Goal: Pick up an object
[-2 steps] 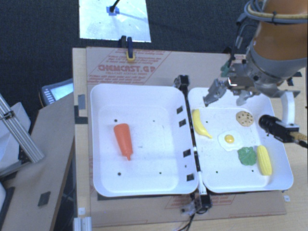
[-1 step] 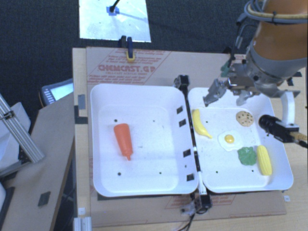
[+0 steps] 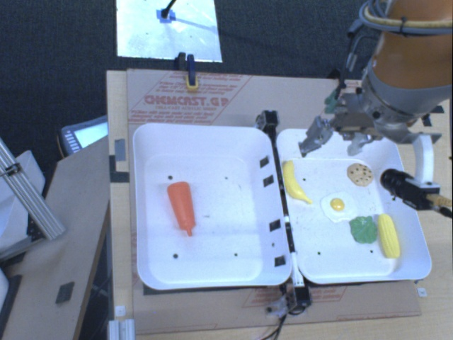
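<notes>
My gripper (image 3: pixel 334 144) hangs over the back of the right bin (image 3: pixel 311 271), its two grey fingers (image 3: pixel 311 140) spread apart with nothing between them, so it is open. Below it in that bin lie a yellow banana (image 3: pixel 294 183) by the left wall, a fried egg (image 3: pixel 337 206) in the middle, a cookie (image 3: pixel 359 173) behind the egg, a green leafy piece (image 3: pixel 363 229) and a yellow corn cob (image 3: pixel 388 235) at the front right. An orange carrot (image 3: pixel 181 205) lies alone in the left bin (image 3: pixel 148 261).
A black clip divider (image 3: pixel 272 168) runs between the two bins. A black cylinder on a white bracket (image 3: pixel 405 185) juts over the right bin's right side. Cardboard (image 3: pixel 191 101) lies under the bins, with a yellow clamp (image 3: pixel 190 73) at the back.
</notes>
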Available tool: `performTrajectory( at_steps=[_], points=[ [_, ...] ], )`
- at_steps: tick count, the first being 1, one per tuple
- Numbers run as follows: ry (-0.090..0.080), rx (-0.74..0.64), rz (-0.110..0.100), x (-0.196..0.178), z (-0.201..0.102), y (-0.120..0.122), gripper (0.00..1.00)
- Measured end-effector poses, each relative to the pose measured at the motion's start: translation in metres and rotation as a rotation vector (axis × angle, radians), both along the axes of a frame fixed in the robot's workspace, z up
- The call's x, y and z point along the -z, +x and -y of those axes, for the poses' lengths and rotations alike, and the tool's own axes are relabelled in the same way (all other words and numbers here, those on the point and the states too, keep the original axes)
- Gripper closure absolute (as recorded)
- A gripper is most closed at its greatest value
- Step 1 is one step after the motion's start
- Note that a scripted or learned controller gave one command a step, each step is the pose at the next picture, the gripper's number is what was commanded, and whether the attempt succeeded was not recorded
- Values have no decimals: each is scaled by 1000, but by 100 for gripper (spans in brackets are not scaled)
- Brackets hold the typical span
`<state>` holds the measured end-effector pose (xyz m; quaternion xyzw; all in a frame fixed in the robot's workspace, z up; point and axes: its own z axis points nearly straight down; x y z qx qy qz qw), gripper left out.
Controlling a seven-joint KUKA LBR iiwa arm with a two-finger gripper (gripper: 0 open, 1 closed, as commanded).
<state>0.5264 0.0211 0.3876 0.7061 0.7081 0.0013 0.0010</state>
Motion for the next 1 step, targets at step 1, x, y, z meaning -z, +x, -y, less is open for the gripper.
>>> performTrajectory(
  at_steps=[1],
  points=[
    [0,0,0,0,0,0,0]
  ],
)
